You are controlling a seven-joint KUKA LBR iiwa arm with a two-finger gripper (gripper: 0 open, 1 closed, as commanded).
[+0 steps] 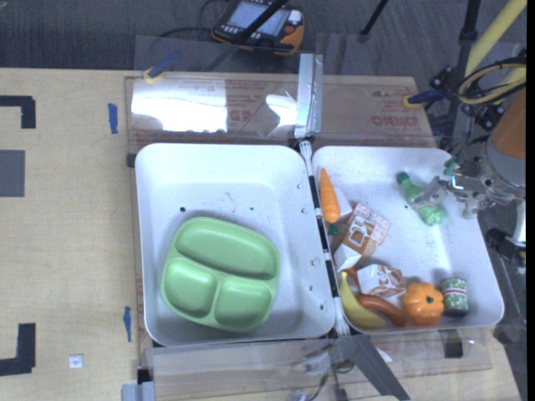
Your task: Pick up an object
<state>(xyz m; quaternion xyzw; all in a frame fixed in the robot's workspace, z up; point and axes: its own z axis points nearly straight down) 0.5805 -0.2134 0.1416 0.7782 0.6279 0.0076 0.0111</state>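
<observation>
My gripper (452, 192) hangs over the upper right part of the right bin (393, 161), on the arm coming in from the right. A green bottle-shaped object (422, 200) lies just left of it, touching or nearly touching the metal tip. Further down the bin lie an orange carrot (328, 197), a printed snack packet (365, 230), a second packet (380, 279), a yellow banana (355, 306), an orange pumpkin-like toy (423, 303) and a small green can (456, 295).
The left bin (167, 170) holds a green divided plate (221, 272). A metal divider (308, 98) stands behind the seam between the bins. Cables and a stand (481, 82) crowd the right edge, and a handheld pendant (255, 22) rests behind the bench.
</observation>
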